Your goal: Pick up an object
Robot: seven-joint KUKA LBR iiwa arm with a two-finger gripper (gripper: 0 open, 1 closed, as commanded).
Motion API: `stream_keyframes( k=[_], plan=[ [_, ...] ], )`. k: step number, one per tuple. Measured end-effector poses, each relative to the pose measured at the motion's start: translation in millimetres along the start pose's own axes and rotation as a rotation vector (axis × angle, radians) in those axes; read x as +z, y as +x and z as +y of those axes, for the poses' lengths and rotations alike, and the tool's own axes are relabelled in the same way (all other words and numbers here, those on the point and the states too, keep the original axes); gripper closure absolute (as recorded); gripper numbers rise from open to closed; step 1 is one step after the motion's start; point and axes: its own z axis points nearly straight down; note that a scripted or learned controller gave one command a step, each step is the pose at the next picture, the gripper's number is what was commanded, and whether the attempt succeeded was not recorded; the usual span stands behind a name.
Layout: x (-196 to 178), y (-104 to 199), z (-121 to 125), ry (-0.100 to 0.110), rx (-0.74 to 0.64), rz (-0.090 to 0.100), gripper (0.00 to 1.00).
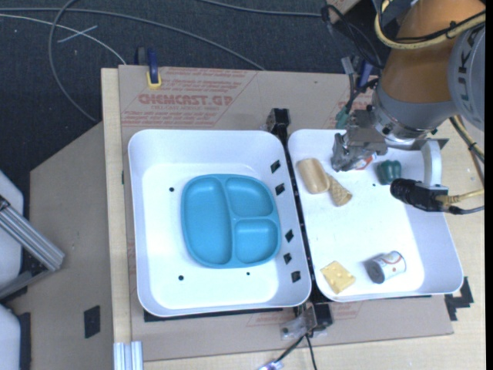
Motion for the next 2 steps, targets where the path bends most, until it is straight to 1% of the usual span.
stream_keyframes(
  k=[1,2],
  plan=[
    [9,40,17,-0.002,0.003,-0.002,1.00],
    [23,99,35,-0.002,0.000,-0.001,1.00]
  ],
)
